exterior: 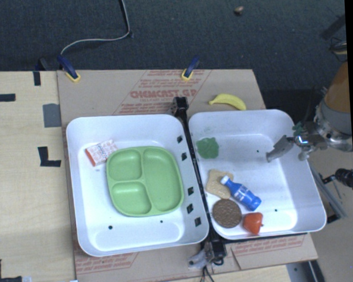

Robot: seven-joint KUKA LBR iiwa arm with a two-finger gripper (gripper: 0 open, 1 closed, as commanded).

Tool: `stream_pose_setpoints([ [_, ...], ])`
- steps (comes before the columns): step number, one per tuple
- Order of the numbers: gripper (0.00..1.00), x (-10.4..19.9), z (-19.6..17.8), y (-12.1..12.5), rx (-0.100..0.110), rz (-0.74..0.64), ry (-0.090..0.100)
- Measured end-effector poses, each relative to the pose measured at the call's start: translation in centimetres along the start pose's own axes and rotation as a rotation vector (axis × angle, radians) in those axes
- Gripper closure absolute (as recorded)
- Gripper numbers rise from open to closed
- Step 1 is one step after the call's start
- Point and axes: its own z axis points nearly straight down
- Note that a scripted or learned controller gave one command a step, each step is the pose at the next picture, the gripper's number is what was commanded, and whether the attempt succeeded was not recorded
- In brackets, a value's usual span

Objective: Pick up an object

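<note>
The right bin (300, 210) holds several small objects. A green lump (207, 147) lies near its back left corner. Toward the front are a tan cracker (215, 184), a blue bottle (243, 194) lying across it, a brown round disc (227, 212) and a red tomato-like piece (253, 223). My gripper (283, 147) hangs over the right side of this bin, near its right wall and well right of all these objects. Nothing shows in its grasp.
The left bin (86, 232) holds a green divided plate (145, 180) and a red-and-white packet (100, 151). A yellow banana (228, 101) lies on the cardboard behind the right bin. The middle of the right bin's floor is bare.
</note>
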Motion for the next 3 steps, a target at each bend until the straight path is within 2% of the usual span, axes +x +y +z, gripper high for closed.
stream_pose_setpoints([
  [1,0.0,7.6,7.4,0.4,0.001,-0.002,0.001],
  [2,0.0,10.7,12.2,-5.5,-0.002,0.0,0.0],
  [3,0.0,10.9,12.2,-2.7,-0.003,0.0,-0.001],
])
